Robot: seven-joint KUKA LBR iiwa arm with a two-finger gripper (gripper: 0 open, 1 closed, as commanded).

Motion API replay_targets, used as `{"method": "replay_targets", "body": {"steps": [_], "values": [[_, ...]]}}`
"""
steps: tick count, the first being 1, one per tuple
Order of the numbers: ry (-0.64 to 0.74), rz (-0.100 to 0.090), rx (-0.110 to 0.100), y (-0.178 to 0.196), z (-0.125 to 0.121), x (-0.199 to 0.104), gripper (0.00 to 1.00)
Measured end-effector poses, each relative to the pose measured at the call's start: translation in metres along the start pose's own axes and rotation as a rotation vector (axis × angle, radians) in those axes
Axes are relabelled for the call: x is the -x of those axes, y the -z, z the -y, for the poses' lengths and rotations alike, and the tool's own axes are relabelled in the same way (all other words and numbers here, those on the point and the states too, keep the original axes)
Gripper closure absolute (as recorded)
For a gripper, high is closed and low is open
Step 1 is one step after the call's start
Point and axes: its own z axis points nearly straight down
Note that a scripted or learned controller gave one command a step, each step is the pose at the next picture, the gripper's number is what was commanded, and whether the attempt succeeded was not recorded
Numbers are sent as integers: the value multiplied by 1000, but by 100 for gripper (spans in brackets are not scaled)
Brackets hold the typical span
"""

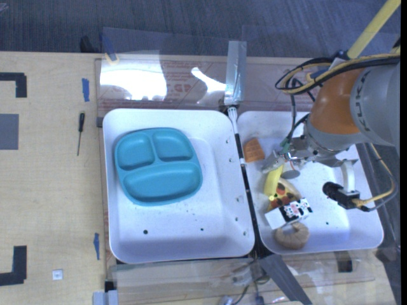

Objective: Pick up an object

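A smooth turquoise three-section plastic plate (158, 164) lies in the left shallow white bin (210, 234). In the right white bin (356, 230) sit an orange block (254, 149), a yellow banana-shaped piece (273, 180), a black-and-white patterned box (289, 211) and a brownish round lump (291, 235). The gripper (287, 159) hangs above the yellow piece; its state is indistinct. No writing is legible.

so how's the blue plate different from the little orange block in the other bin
The blue plate is far larger than the orange block. The blue plate lies in the left bin; the orange block lies in the right bin, near the divider. The blue plate has three compartments; the orange block looks plain. Both lie flat, untouched by the end effector.
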Motion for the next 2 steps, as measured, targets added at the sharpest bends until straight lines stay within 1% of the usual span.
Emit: {"method": "replay_targets", "body": {"steps": [1,2], "values": [[-2,3,10,12,-3,2,100],[15,2,3,100,-33,-14,100]]}}
